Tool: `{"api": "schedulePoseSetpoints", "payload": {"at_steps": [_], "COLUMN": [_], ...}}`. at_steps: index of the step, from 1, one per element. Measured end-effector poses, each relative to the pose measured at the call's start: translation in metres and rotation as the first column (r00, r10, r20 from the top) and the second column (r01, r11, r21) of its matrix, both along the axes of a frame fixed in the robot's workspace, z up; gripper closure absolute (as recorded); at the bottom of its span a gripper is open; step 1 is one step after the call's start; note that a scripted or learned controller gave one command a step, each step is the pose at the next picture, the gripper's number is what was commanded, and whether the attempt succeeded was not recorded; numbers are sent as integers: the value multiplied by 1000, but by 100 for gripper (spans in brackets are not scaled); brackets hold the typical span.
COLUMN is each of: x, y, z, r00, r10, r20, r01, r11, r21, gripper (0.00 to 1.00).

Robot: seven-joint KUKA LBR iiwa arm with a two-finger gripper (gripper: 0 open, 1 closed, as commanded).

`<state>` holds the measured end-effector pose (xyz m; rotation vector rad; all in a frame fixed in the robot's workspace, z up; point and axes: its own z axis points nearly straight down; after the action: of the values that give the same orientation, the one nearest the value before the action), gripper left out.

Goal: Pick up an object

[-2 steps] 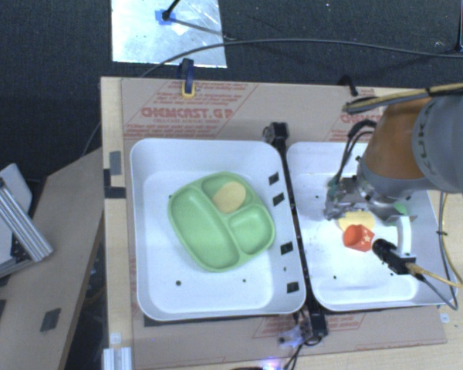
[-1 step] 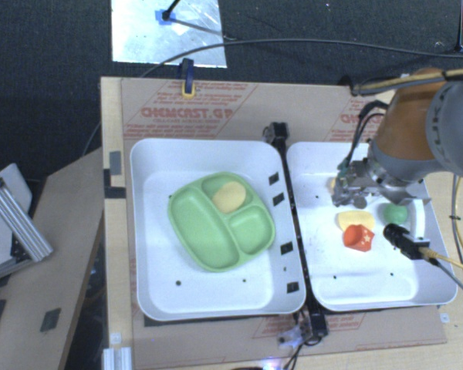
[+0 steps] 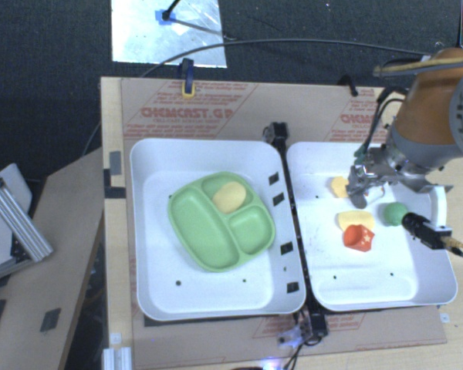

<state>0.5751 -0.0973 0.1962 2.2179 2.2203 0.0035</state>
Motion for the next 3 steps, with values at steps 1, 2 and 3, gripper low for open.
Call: {"api": "schedulePoseSetpoints", "payload": {"at_steps": [1, 2, 3], "x": [2, 6, 20], "y": [0, 55, 107], "z": [48, 38, 26], "r00": [1000, 1000, 1000], "r10": [3, 6, 8], "r20": [3, -2, -2], "r01": [-3, -6, -8], "r11": [1000, 1000, 1000], "r21": [0, 1, 1], "gripper": [100, 100, 100]}}
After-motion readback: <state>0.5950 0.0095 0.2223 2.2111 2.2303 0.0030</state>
